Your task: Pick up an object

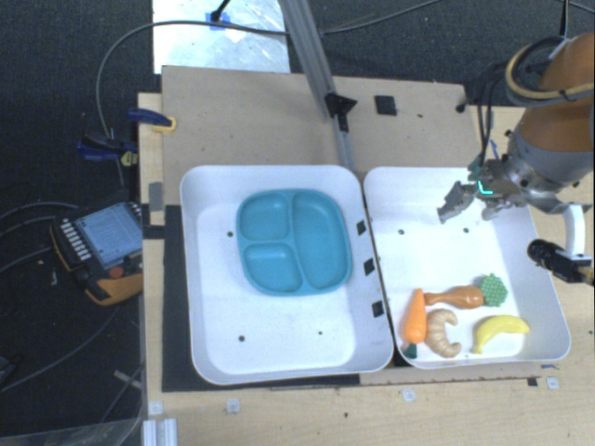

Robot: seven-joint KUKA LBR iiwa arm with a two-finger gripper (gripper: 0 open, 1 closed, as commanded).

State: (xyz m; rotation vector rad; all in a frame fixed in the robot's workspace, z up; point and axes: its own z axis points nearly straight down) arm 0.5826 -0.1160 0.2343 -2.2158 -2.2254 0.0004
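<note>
Nearest you, along the front edge of the right bin [521,249], lies a cluster of toy food: a carrot [415,318], a croissant [443,333], a banana [498,331], and just behind them a drumstick [457,296] touching a piece of broccoli [494,290]. Your gripper [472,203] hangs over the back half of that same bin, well apart from the food, its fingers spread with nothing between them. In the left bin [209,342] you have a blue divided plate [294,242], lying flat.
</note>
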